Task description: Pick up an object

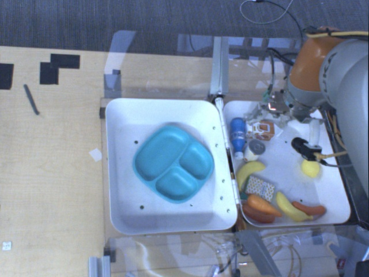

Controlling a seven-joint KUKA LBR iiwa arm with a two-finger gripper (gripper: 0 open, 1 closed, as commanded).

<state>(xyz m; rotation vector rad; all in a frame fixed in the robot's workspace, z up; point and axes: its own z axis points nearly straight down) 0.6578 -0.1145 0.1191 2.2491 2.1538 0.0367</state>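
Snack packet (264,130) (right bin (334,183)) lies just beside the fingers (275,104); their state can't be told

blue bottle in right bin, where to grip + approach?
Grip the blue bottle across its mid-body, coming from above. It lies flat along the right bin's left wall, so the inner finger has little room; its right side looks freer.

The arm (340,68) is bulky, rounded grey metal with a broad orange band, black cables trailing along it.
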